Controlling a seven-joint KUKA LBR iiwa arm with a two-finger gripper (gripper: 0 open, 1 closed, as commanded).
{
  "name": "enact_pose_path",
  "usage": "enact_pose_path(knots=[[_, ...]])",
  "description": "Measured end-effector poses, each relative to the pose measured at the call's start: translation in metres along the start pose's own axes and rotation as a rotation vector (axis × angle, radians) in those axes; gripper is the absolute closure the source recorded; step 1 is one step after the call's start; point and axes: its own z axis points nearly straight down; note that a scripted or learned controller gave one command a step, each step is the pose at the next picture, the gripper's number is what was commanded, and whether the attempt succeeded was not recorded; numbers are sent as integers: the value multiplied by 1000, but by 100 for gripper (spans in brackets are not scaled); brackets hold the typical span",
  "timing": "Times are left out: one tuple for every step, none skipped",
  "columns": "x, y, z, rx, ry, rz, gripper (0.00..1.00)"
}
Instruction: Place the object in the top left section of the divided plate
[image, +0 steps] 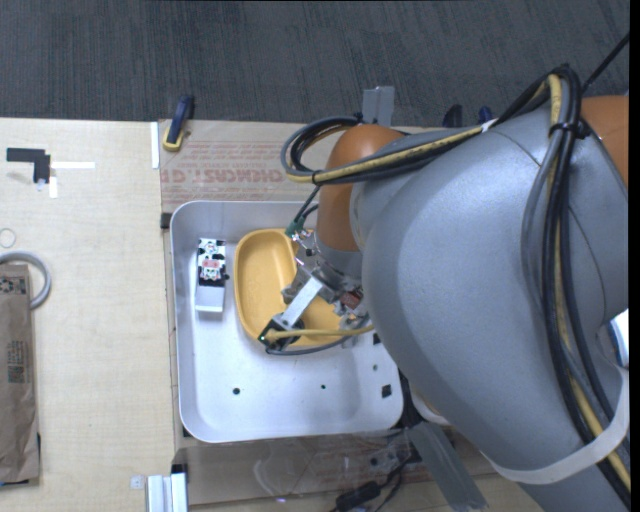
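A yellow divided plate (262, 280) lies in the upper middle of the white bin (200, 400), and the arm covers its right part. A small white block with a black and red figure on top (210, 272) rests on the bin floor just left of the plate, apart from it. My gripper (318, 285) hangs low over the plate's right half, beneath the grey arm and orange wrist band (352, 150). Nothing shows between the fingers from this angle.
The bin sits on brown cardboard (240, 165). A blue and yellow tool (179, 122) lies at the cardboard's top left corner. On the pale bench to the left are a black L-shaped piece (28, 158), a grey ring (35, 280) and a brown bag (15, 380). The arm hides everything right of the plate.
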Motion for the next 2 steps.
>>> enact_pose_path(knots=[[10,-92,5,-65,28,-51,100],[12,-92,4,-69,33,-54,0]])
